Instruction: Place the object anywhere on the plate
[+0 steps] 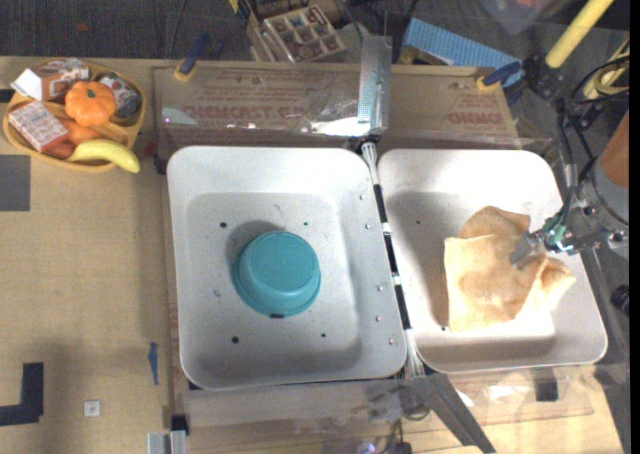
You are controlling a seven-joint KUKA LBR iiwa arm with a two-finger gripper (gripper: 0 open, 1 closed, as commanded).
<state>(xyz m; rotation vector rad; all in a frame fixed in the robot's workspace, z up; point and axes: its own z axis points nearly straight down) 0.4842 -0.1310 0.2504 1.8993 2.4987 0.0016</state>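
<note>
The cloth [492,270] lies crumpled in the right bin [570,337], well apart from the teal plate [278,273] in the left bin [195,342]. The gripper [530,246] sits at the cloth's right edge, seemingly pinching a fold, though it's blurry. A fruit basket [70,117] sits far left.

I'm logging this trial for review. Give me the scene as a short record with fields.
left bin: holds an upside-down teal bowl, near its middle
right bin: holds a crumpled tan cloth
gripper: at the cloth's right edge, low over it
grasp: cannot tell from this view
beside the bins: basket of toy food, far left on the bench
</note>
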